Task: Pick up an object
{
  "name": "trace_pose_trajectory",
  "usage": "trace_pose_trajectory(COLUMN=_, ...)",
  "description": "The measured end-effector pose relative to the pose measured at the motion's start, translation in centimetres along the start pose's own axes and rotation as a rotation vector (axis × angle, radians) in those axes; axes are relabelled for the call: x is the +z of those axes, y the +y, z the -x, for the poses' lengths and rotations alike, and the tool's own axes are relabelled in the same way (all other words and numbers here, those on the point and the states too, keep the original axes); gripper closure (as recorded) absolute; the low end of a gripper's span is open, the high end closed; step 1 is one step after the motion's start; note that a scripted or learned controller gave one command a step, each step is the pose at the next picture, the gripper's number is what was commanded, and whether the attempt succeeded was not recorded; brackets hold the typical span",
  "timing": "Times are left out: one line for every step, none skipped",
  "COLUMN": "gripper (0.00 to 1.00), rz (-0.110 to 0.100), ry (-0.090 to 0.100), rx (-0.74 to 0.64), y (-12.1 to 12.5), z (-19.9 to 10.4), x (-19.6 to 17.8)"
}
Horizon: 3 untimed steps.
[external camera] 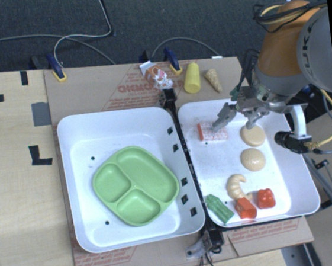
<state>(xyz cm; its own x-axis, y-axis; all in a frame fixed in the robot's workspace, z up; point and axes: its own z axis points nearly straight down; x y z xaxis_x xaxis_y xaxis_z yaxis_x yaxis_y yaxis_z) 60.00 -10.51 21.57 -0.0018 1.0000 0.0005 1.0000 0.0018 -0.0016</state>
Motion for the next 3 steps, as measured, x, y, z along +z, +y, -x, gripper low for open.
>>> trace_pose_trajectory(gripper=0.0, rz=0.003, ry=-0.001, rx=0.001, y=-2.5, z=2.3, x=13.0)
trace_pose_trajectory(gripper=0.0, rz=0.003, ry=-0.001, rx=0.002, y=-10.9, z=1.1, x=13.0)
trace_pose_trajectory(gripper=1.0, rz=0.005, ry=-0.002, rx=0.003, y=-10.8, z=1.2, x=12.0)
